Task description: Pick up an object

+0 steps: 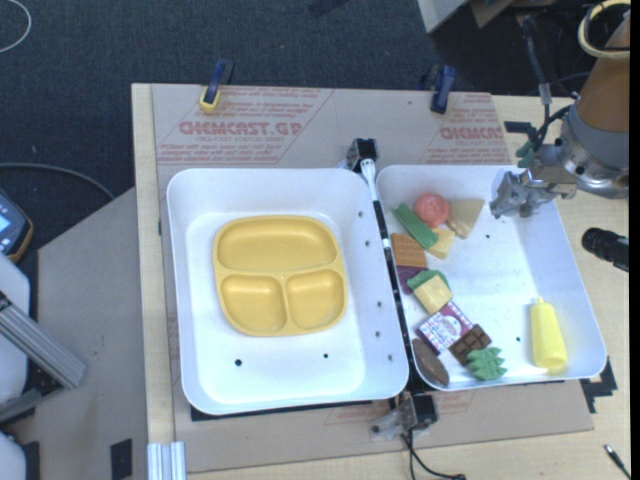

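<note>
Two shallow white bins sit side by side on the surface. Left bin (pixel 190 268): one yellow divided tray (pixel 280 273), roughly centred. Right bin (pixel 560 268): objects clustered along its left wall. From far to near: pink round item (pixel 432 208) beside a green piece (pixel 414 225) and a pale wedge (pixel 462 217); a brown block (pixel 409 251); a yellow-and-green block (pixel 432 292); a small printed packet (pixel 446 325); a dark brown piece (pixel 470 342); a green leafy piece (pixel 488 364); a dark oval piece (pixel 430 364). Yellow bottle (pixel 547 334) lies apart, near the bin's right wall toward the near corner. Hand (pixel 510 198) is over the right bin's far right corner, nothing visibly between its fingers; finger spread cannot be judged.
</note>
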Tool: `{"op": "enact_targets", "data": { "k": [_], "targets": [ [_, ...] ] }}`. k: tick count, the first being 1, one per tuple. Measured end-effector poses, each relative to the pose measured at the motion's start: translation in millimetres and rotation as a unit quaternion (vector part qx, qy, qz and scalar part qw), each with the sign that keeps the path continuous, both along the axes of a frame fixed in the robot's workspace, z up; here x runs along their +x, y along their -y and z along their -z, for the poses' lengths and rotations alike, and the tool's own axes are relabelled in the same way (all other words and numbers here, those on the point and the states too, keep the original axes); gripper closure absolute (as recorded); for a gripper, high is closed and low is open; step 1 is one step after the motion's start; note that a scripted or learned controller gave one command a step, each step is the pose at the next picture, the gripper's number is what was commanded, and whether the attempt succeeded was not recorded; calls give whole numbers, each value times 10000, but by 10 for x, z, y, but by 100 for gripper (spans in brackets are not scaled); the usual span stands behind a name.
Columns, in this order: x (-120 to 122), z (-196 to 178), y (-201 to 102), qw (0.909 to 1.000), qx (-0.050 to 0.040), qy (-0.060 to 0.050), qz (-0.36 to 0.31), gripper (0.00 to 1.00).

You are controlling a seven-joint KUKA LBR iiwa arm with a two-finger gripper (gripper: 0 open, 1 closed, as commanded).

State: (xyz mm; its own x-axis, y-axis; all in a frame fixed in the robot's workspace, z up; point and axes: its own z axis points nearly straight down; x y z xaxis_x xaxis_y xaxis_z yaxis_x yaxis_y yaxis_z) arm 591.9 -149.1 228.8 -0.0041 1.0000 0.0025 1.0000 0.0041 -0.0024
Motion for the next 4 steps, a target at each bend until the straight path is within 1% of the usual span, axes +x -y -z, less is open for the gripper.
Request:
{"op": "enact_targets", "data": {
  "k": [1, 2, 3, 4],
  "targets": [
    [-150, 106, -475, 10000, 2, -8, -3, 100],
    [-299, 39, -1083, 10000, 6, -3, -10, 100],
    [-516, -29, -1667, 10000, 6, -8, -13, 100],
    [-756, 111, -2131, 10000, -1, -18, -7, 100]
  ]
}}
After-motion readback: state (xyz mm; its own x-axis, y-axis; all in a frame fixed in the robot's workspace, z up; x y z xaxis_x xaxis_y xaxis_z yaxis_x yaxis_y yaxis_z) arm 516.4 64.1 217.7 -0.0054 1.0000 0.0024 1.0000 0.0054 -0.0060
